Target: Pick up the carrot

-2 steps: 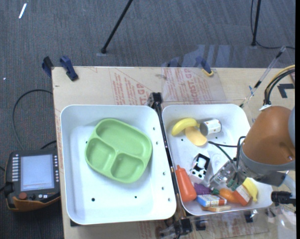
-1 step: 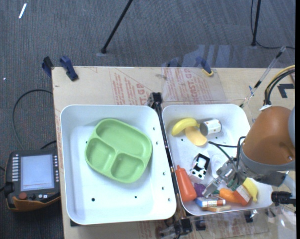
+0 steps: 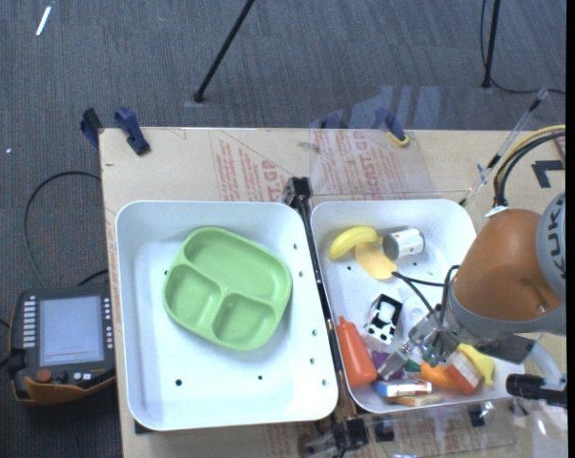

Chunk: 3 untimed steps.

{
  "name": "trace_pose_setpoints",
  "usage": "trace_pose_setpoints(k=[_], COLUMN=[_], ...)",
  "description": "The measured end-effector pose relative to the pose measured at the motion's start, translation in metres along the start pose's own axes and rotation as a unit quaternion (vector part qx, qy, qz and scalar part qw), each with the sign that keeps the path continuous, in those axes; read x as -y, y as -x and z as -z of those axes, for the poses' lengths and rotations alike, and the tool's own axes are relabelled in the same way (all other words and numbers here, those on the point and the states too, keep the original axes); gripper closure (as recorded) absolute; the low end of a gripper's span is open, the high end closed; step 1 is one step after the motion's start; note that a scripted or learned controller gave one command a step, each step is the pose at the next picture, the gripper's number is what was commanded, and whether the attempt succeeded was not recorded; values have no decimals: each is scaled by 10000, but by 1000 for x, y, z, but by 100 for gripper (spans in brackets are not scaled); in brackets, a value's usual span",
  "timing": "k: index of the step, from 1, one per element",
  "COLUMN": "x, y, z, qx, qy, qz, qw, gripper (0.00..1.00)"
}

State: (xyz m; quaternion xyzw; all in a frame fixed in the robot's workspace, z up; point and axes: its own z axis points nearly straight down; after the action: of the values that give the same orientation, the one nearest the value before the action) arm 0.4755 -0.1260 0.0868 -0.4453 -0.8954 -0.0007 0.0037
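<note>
1. Two shallow white bins side by side: left bin (image 3: 125, 256) with a green divided plate (image 3: 228, 287), right bin (image 3: 459, 213) cluttered with small toys.
2. Carrot (image 3: 447, 377) taken to be the orange tapered piece at the near edge of the right bin, lying flat and partly hidden under the wrist. Not fully certain, since a red-orange bottle-like piece (image 3: 356, 353) lies further left in the same bin.
3. Gripper (image 3: 416, 351) low over the near right of that bin, just beside the carrot, on the grey arm (image 3: 502, 275) with its orange band. Cannot tell whether apart or together; nothing seen clamped.
4. Step in hand, as judged: closing in for the grasp, carrot not yet lifted.
5. To do it well: centre over the carrot's thicker part, line the grip across its width and not along its length, come straight down, then close firmly.
6. Crowded spot: yellow piece (image 3: 478, 361) touching or just beside the carrot, flat small box (image 3: 401, 389) near its tip. Avoid nudging either, or catching two things at once.
7. Likely smooth hard plastic, rounded and tapered, so prone to rolling or squirting out of a pinch.
8. Elsewhere: curved glossy banana (image 3: 349, 239), pale cylinder (image 3: 403, 244) on its side, black-and-white block (image 3: 384, 319), all well apart from the grasp.
</note>
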Motion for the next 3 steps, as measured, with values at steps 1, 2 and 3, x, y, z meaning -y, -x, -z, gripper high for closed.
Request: trace_pose_setpoints(k=[1,2,3], x=[-76,-140,-89], y=[17,57,90], z=[53,0,1], qx=[34,25,21], qy=[34,9,-2], qz=[-504,-1452,-890], qw=[9987,9894,9960], gripper=[0,0,0])
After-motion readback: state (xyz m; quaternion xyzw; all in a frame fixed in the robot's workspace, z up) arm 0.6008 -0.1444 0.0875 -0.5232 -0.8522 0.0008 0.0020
